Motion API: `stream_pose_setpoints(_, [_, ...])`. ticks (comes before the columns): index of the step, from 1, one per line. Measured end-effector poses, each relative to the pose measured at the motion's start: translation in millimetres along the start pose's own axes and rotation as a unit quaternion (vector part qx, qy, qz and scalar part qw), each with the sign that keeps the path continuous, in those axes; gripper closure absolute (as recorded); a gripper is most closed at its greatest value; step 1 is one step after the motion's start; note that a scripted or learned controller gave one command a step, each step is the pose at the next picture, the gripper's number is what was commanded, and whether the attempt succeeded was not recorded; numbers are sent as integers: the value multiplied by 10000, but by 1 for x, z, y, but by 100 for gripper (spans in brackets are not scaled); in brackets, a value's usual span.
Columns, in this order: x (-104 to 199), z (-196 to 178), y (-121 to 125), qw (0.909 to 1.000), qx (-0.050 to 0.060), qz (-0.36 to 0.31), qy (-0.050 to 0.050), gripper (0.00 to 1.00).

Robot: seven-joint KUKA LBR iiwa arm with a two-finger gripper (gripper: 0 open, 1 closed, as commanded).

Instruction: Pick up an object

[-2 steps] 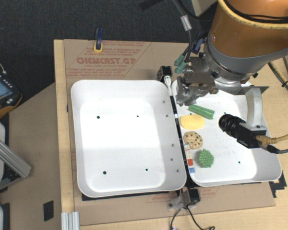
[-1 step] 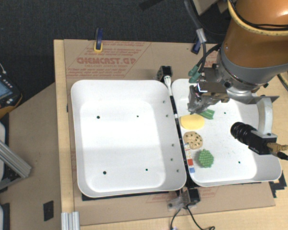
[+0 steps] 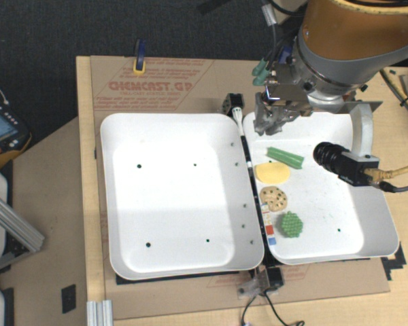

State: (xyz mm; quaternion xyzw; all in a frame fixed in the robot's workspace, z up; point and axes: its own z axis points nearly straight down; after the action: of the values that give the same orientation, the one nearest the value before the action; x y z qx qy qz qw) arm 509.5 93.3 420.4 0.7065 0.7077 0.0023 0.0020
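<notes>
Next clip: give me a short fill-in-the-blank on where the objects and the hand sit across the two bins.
1. The green block, yellow piece, cookie and green studded ball all lie in the ____ bin.
2. The cookie lies between the yellow piece and the ____.
3. The hand is over the right bin's ____ end.

Missing words: right; green studded ball; far

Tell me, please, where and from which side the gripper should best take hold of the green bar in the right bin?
Probably across the middle of the green bar, from above. It lies flat, long and narrow, tilted in the right bin, so the fingers should close over its short width. The yellow piece sits close below, leaving little room there.
</notes>
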Motion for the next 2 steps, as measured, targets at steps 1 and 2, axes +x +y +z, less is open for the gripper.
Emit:
stream_pose_setpoints(1, [40, 2, -32, 10000, 48, -18, 1, 100])
stream_pose_setpoints(2, [95, 26, -31, 10000, 55, -17, -5, 100])
